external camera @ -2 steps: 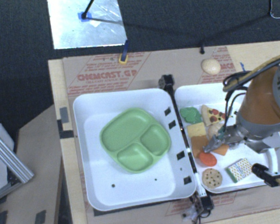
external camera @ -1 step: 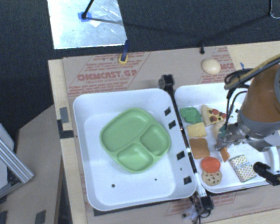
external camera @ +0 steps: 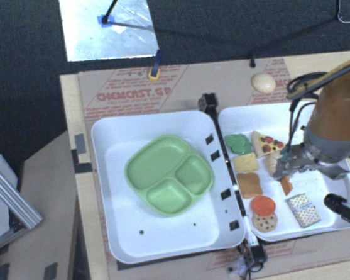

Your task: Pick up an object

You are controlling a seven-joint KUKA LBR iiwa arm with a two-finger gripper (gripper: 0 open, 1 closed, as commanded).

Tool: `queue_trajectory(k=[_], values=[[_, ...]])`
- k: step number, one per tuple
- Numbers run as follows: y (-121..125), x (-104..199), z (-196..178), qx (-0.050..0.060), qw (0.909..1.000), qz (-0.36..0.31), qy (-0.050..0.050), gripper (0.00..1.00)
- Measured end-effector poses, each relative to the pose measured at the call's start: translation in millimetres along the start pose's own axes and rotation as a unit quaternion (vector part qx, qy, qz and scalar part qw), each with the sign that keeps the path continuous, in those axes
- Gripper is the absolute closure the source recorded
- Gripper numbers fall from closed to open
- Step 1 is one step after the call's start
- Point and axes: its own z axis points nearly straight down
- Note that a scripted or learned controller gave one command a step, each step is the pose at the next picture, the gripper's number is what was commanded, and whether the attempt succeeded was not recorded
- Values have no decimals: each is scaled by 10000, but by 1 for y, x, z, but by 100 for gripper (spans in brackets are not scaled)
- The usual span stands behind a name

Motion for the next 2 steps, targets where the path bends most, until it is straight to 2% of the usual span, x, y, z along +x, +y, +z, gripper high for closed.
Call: queue_trajectory(k=[1, 2], values=[[-8, 1, -57, -6, 10000, 0, -2, 100], [-6, 1, -86, -4, 10000, -2, -1, 100]])
